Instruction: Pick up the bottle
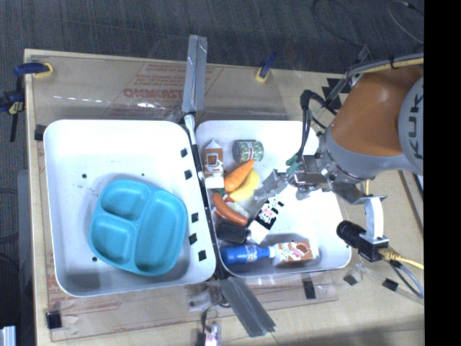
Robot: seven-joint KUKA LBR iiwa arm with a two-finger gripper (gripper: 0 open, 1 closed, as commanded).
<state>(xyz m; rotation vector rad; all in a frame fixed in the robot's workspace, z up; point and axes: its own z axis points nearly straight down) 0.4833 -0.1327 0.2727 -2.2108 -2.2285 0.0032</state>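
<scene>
Along the near wall of the right-hand shallow white bin (320, 193), a blue plastic bottle (246, 254) is lying on its side, its darker cap end pointing left toward the divider and a pale label wrapping around its right part. Just beside its right end, a small carton with a cartoon print (294, 251) is resting, touching or nearly touching it. Farther back in the same bin, a clutter is sitting near the divider: a green-labelled tin can (248, 150), a small brown-and-white box (212, 161), an orange carrot-shaped toy (238, 174), a yellow banana-shaped toy (245, 187), a red sausage-shaped toy (227, 208) and a black block (232, 232). The grey two-finger gripper (268, 189) is reaching in from the right over the middle of this bin, well apart from the bottle; whether its fingers are spread or closed cannot be made out. In the left-hand white bin (65, 164), a turquoise three-compartment plastic plate (139, 225) is lying toward the near side.
</scene>
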